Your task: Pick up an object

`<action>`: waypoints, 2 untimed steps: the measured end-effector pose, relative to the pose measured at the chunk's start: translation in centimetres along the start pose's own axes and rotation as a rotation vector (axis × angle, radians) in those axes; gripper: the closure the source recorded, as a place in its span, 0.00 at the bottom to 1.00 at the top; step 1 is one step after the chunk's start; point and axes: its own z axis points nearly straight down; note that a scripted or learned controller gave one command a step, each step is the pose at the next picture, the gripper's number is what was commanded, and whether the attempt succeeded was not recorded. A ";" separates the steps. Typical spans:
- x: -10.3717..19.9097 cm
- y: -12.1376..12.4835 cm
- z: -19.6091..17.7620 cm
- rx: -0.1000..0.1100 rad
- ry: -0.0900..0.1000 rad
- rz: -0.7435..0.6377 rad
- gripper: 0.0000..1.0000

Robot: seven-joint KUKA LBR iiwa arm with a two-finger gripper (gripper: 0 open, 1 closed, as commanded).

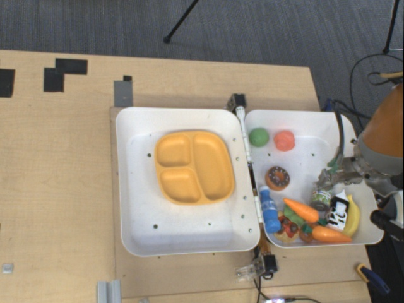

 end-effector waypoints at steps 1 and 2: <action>0.0 0.0 0.0 0.001 0.000 0.001 0.00; 0.3 0.5 5.7 -0.003 -0.002 -0.327 0.00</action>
